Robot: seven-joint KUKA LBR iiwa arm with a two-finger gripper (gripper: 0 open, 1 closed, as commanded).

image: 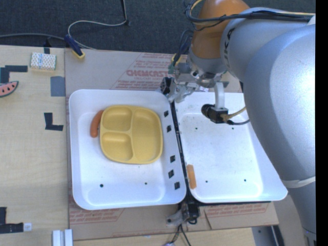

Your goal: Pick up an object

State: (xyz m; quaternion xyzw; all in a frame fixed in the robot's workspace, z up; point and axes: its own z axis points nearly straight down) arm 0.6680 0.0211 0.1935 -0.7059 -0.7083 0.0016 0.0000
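Carrot (191,176) in right bin, long axis near-far; tool (177,88) state unclear.

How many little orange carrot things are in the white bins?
2. One orange piece lies in the left bin, beside the yellow plate's left edge. The other lies in the right bin, by its left wall. More could be hidden under the arm.

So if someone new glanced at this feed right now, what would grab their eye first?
Most likely the big grey arm sweeping in from the right, its orange band above the gripper at the far end of the divide between the two bins. Next, the yellow divided plate in the left bin, with an orange carrot-like piece against its left edge. A smaller orange piece lies by the right bin's near-left wall.
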